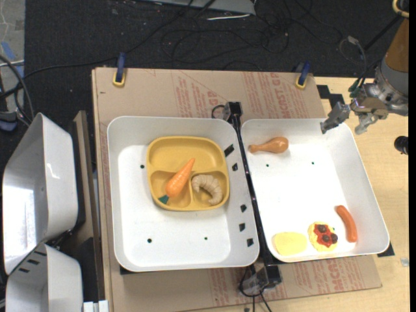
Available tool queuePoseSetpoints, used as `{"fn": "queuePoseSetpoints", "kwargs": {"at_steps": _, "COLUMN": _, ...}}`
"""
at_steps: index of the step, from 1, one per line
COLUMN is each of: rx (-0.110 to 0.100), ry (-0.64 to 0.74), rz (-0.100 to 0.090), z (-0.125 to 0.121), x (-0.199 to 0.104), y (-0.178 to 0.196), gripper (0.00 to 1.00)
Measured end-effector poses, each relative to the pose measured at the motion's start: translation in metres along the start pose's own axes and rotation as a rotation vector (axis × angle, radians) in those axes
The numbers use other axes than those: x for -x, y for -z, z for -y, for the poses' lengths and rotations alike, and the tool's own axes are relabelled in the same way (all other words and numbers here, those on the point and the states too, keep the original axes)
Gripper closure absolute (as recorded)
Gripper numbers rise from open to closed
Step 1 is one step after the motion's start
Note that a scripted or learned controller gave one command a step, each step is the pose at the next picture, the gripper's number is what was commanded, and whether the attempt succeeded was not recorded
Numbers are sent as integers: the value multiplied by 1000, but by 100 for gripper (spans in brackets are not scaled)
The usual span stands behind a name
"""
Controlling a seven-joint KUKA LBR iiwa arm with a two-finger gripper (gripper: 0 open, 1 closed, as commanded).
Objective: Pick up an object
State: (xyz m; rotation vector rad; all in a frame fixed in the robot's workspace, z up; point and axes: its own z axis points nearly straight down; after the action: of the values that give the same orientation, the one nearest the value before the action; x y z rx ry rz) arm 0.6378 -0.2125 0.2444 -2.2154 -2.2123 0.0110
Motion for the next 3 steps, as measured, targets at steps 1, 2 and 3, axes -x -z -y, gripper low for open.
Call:
{"fn": "queuePoseSetpoints", "kwargs": {"at_steps": 1, "rx": 13, "ry": 3, "rz": 3, "z": -3, "x": -1, "y": 8, "gripper": 0}}
{"fn": "queuePoseSetpoints", "kwargs": {"at_steps": 2, "rx": 8, "ry": 0, "rz": 2, "z": 6, "x": -3, "y": -41, "gripper": 0}}
{"fn": "queuePoseSetpoints", "kwargs": {"at_steps": 3, "rx": 8, "ry": 0, "rz": 2, "z": 4, "x": 1, "y": -104, "gripper": 0}}
